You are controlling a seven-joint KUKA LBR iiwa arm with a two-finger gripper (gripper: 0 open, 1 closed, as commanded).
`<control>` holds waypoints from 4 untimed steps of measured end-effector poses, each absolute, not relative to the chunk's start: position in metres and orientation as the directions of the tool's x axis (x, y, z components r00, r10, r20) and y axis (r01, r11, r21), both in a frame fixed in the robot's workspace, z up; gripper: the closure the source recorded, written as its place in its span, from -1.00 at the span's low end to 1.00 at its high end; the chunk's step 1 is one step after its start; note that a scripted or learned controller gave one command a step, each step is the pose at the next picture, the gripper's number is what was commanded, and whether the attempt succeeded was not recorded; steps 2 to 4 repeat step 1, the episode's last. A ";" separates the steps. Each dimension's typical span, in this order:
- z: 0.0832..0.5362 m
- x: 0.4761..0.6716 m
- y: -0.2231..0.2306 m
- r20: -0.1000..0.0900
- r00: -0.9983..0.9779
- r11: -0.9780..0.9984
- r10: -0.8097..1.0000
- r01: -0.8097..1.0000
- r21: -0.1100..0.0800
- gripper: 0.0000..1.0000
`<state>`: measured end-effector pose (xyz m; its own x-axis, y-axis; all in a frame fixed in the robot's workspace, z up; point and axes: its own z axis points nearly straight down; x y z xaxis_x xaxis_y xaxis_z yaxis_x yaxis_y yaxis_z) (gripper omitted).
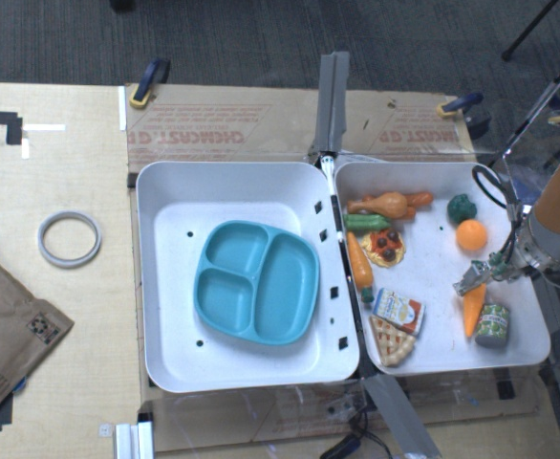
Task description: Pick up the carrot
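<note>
An orange carrot [472, 312] lies in the right bin [533, 352] near its right wall, thin tip towards the front. It touches a small grey-green can [492, 325]. The arm reaches in from the right, and its metal gripper [478, 277] hovers right at the carrot's wide far end. Whether anything is held is hidden from this angle. A second long orange piece [359, 262] lies along the bin's left wall.
The right bin also holds a roast drumstick [392, 205], a green vegetable [366, 223], a pizza slice [387, 246], an orange ball [470, 235], a dark green piece [462, 206], a small carton [398, 310] and a waffle wedge [392, 341]. A teal divided plate [258, 282] sits in the left bin.
</note>
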<state>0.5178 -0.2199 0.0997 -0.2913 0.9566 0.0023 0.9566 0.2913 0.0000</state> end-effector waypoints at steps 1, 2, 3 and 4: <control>0.193 0.490 -0.142 0.000 -0.232 0.232 0.973 0.973 -0.001 1.00; 0.193 0.490 -0.142 0.000 -0.232 0.232 0.973 0.973 -0.001 1.00; 0.193 0.490 -0.142 0.000 -0.232 0.232 0.973 0.973 -0.001 1.00; 0.193 0.490 -0.142 0.000 -0.232 0.232 0.973 0.973 -0.001 1.00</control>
